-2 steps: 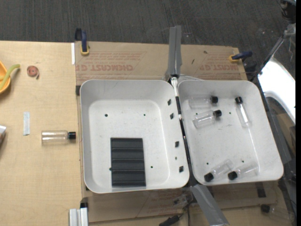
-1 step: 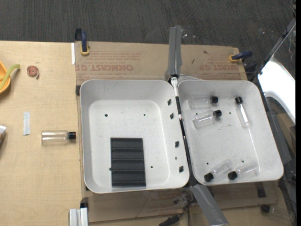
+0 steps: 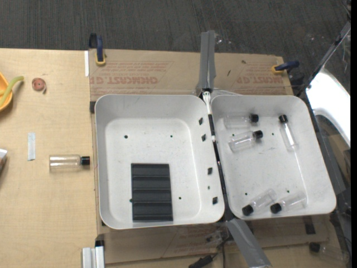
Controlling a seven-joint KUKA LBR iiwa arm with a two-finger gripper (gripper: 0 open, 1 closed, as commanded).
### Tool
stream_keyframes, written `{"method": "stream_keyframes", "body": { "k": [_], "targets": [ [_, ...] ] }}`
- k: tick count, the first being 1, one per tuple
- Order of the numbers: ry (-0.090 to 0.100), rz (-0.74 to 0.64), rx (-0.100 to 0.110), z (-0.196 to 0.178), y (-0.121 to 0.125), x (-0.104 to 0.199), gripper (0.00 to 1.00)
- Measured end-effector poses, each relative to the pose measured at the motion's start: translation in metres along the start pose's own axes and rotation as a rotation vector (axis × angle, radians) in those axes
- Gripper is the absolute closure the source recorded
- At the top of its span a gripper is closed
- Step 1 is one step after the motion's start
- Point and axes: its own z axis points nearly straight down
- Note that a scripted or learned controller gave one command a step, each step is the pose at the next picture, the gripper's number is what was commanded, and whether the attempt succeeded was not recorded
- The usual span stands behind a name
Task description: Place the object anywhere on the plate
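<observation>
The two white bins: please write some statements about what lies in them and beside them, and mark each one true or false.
1. The dark ribbed plate lies in the left bin. True.
2. The right bin holds five clear bottles with black caps. True.
3. The plate has a bottle on it. False: its surface is bare.
4. A bottle lies on the bench left of the left bin. True.
5. The bottles in the right bin stand upright. False: all of them lie on their sides.
</observation>
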Motion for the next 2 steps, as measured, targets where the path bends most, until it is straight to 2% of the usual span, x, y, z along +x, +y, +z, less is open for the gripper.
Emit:
{"method": "stream_keyframes", "body": {
  "k": [1, 2],
  "targets": [
    [0.001, 0.018, 0.0, -0.001, -0.036, 0.004, 0.0],
    [0.0, 0.015, 0.0, 0.0, 0.001, -0.002, 0.0]
  ]
}}
